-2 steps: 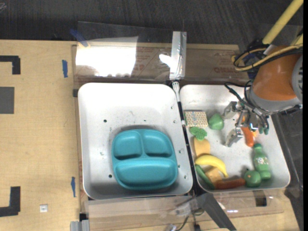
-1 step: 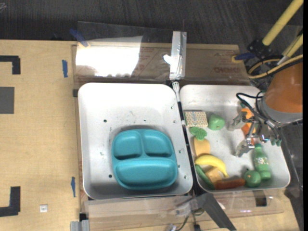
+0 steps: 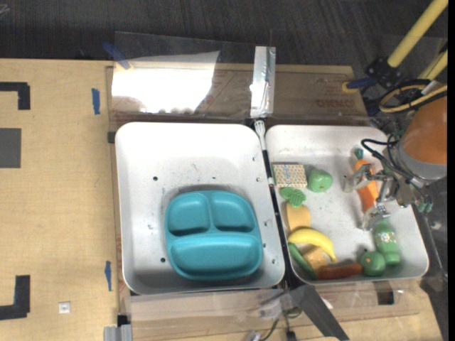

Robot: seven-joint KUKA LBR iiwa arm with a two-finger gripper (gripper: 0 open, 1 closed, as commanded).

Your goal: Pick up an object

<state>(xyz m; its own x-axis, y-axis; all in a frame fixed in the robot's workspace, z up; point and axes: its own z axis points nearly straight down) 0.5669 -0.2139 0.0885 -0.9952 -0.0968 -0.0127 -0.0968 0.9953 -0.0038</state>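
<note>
White plastic makes up the two bins that sit side by side on the bench. The left bin (image 3: 142, 162) has a blue tray (image 3: 212, 234) with three sections lying in it. The right bin (image 3: 313, 142) is full of toy food, likely so the arm has many things to choose from. There is a yellow banana (image 3: 313, 241), a green apple (image 3: 320, 182), a brown sausage (image 3: 340, 270) and a green bottle (image 3: 386, 237). An orange carrot (image 3: 367, 194) lies near the right wall, just beside the gripper (image 3: 377, 199). The gripper hangs low over that side of the bin. It seems to be going for the carrot or the bottle. Its metal parts blur together, so I cannot tell how it is set or whether it has anything.
</note>
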